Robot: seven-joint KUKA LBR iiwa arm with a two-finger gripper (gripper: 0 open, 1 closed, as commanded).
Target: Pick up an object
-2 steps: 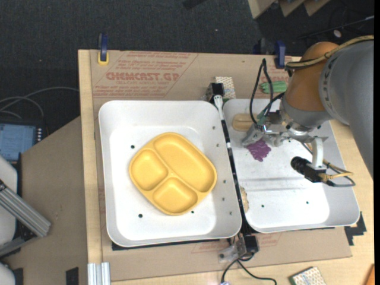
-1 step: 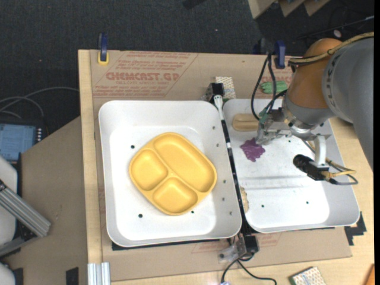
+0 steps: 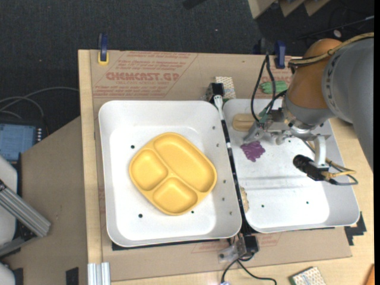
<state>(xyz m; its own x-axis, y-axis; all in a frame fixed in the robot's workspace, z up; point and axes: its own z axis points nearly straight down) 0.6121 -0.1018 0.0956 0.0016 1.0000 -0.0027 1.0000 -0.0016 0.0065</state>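
— Where's the gripper (image 3: 265, 133)?
— Low over the right bin (image 3: 285, 202), at its far left corner.
— Spread, pressed together, or pinching something?
— I can't tell from this angle.
— And what is there to pick up?
— A purple lump (image 3: 253, 151) on the bin floor, just beside the gripper on its near side. A tan piece (image 3: 241, 122) lies by the far rim.
— The left bin (image 3: 119, 209)?
— A yellow tray (image 3: 172, 172) with three compartments lies in its middle.

In left bin (image 3: 113, 159): yellow three-compartment plate (image 3: 172, 172), centred. In right bin (image 3: 285, 200): purple lump (image 3: 253, 151) near inner wall, tan piece (image 3: 241, 122) beyond. Hand (image 3: 268, 132) just beside both.
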